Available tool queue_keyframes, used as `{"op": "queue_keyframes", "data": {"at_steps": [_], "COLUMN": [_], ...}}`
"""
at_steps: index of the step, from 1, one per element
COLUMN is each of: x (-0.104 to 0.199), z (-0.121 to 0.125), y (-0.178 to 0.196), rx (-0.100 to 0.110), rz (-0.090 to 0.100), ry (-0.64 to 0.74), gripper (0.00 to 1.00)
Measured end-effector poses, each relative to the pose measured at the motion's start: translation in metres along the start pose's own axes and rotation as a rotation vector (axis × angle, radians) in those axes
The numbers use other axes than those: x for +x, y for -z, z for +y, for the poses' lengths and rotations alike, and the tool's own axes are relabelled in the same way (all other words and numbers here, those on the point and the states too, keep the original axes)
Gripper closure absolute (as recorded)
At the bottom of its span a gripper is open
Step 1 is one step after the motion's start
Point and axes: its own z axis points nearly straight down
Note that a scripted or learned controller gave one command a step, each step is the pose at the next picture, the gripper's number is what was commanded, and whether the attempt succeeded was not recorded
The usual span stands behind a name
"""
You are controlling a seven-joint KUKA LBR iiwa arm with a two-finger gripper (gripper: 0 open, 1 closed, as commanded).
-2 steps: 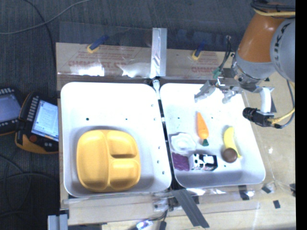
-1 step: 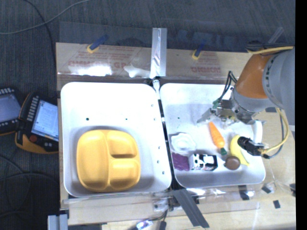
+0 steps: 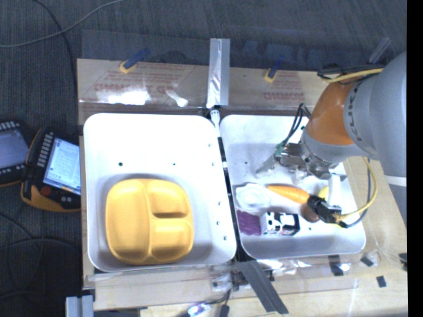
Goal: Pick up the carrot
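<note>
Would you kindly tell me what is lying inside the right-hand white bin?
The right bin holds the carrot, a white item, a purple item and a black-and-white toy. The arm covers the bin's far right corner.

free: right bin (image 3: 251, 144) upper-left floor | blocked: carrot (image 3: 288, 193) hemmed by neighbouring items

Orange carrot (image 3: 288, 193) lying crosswise in the right bin, near its middle

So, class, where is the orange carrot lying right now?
The orange carrot lies in the right white bin, beside a white object, above a purple piece.
</note>
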Motion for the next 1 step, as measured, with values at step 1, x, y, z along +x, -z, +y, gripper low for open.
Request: {"op": "queue_keyframes", "data": {"at_steps": [1], "x": [-0.0204], "z": [-0.0556], "y": [0.0014], "rx": [-0.005], "rz": [0.000], "ry": [0.242], "gripper": [0.00]}}
